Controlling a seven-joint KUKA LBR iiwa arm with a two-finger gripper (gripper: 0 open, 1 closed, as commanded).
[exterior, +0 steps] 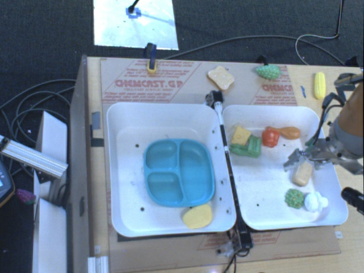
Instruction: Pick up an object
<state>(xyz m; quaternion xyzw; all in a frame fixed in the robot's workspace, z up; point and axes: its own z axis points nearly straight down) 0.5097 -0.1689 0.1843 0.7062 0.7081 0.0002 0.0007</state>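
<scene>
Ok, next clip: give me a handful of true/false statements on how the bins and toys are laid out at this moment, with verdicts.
1. The blue divided tray lies in the left bin. True.
2. The toast slice lies inside the right bin. False: it lies on the cardboard behind the bins.
3. The hand is over the right bin, just above the beige oblong piece. True.
4. The red pepper sits in the blue tray. False: it is in the right bin, beside the orange piece.
5. A yellow piece lies in the left bin, at the tray's near edge. True.
6. The corn cob is in the left bin. False: it lies on the cardboard, far right.
</scene>
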